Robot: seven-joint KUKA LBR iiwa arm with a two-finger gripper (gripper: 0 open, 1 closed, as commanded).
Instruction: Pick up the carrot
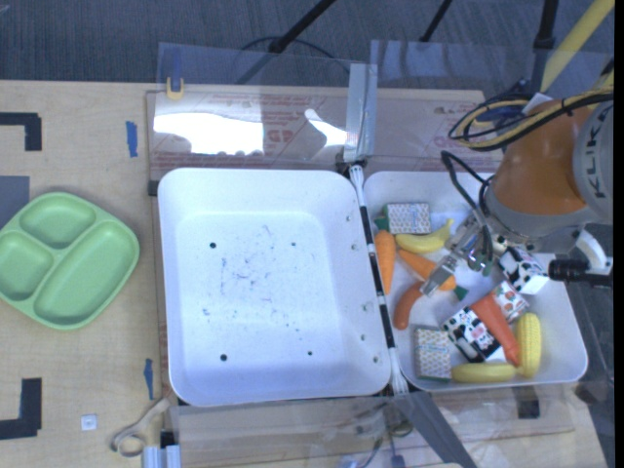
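White plastic makes up both shallow bins on the wooden table point(78, 144). Nothing but faint scuffs and a few dark specks mark the floor of the left bin point(263, 281), while the right bin point(570, 359) is crowded with toy food. One carrot point(386, 259) lies along that bin's left wall, at about nine o'clock from its middle, its tip pointing toward six. A second orange piece of the same kind point(406, 308) sits just below and to the right of it, and a third, redder one point(497, 322) lies slanted at roughly five o'clock. I count two yellow bananas, one point(429, 240) near the top and one point(485, 370) along the bottom edge, plus one yellow corn cob point(529, 343) standing beside the latter. Two speckled blocks show up, one point(409, 218) at eleven o'clock and one point(435, 352) at seven. Two black-and-white patterned pieces rest at point(470, 331) and point(520, 275). The tool point(458, 259) hangs low over the middle of the right bin, just right of the carrot, but from here I cannot tell how far apart its parts are or whether it grips anything. Off at nine o'clock on the table sits one green divided plate point(66, 259) with three compartments.
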